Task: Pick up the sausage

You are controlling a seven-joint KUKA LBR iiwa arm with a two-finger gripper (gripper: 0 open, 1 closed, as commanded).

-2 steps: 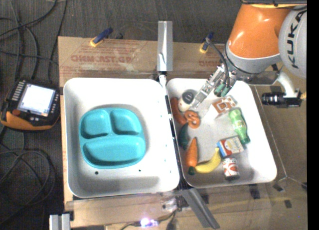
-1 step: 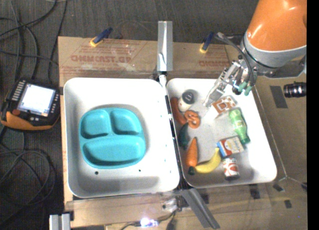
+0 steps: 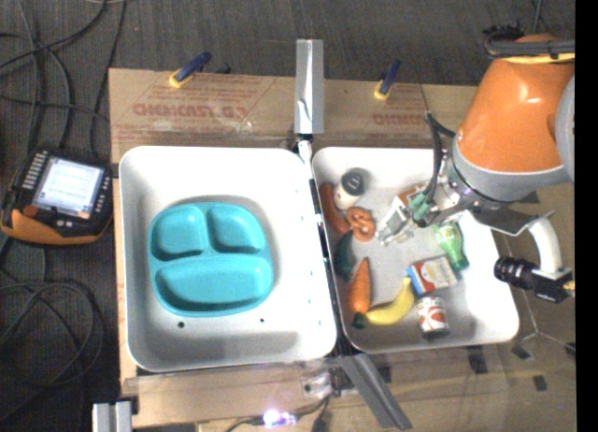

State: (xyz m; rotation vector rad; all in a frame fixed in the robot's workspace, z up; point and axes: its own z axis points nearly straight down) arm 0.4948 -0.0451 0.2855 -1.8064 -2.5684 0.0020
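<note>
The sausage (image 3: 329,206), reddish-brown and elongated, lies along the left wall of the right bin (image 3: 495,327). A brown pretzel (image 3: 363,223) sits just to its right. My gripper (image 3: 394,225) hangs low over the middle of the right bin. It is to the right of the pretzel and well apart from the sausage. Nothing shows held in it.
In the right bin are a grey-capped mushroom (image 3: 353,182), a dark green cucumber (image 3: 346,251), a carrot (image 3: 359,285), a banana (image 3: 392,307), a green bottle (image 3: 452,244), a small carton (image 3: 434,274) and a can (image 3: 433,316). The left bin (image 3: 140,327) holds a teal divided plate (image 3: 213,257).
</note>
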